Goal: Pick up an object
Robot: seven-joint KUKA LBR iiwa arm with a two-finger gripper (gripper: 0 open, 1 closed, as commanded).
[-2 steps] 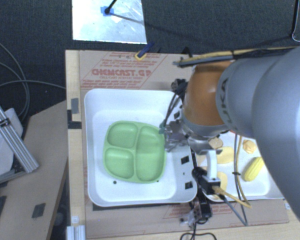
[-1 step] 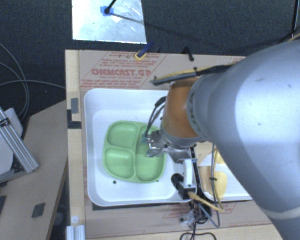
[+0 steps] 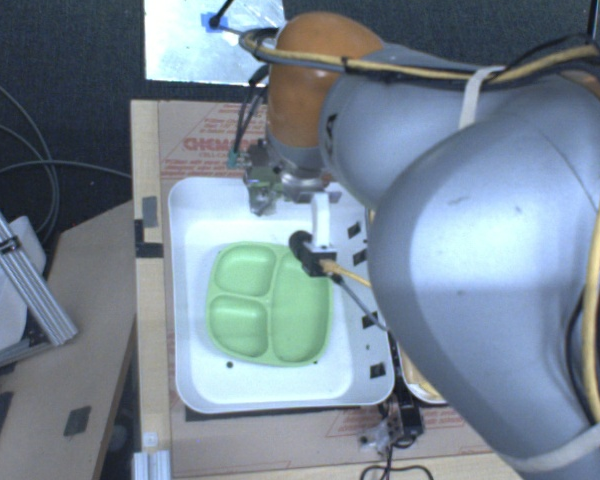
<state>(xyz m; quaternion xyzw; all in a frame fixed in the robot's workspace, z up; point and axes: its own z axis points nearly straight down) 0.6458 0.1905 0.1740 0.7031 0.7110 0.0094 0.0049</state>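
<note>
A shallow white bin [image 3: 185, 268] sits on a brown cardboard sheet [image 3: 195, 133] with red printing, which in turn rests on the tabletop [image 3: 90, 298]. Beyond the far edge of the cardboard lies a silvery sheet [image 3: 190, 28] marked with a small piece of blue tape [image 3: 213, 21]. At lower left stands an aluminium frame rail [image 3: 25, 283], and dark cables [image 3: 30, 178] trail over the black floor covering at left. Small black clips [image 3: 148, 208] mark the bin's left rim.

The grey arm [image 3: 480, 228] enters from the right and covers most of the right half of the view, hiding whatever lies beneath it there. Yellow and black hoses [image 3: 420, 68] run along its top, bound by a white strap [image 3: 470, 93]. Its orange band [image 3: 310, 78] sits above the wrist, which points downward over the bin's far edge. The claw [image 3: 263, 196] hangs low at the upper part of the bin, just above the white floor; whether its fingers are parted or closed cannot be told from this angle, and nothing is visibly held between them.

The green divided plate [image 3: 255, 303], with three compartments, lies flat in the middle of the bin. It sits on the near side of the claw, close by but apart from it. A black-and-yellow fitting [image 3: 315, 255] on the arm overhangs the plate's upper right rim.
</note>
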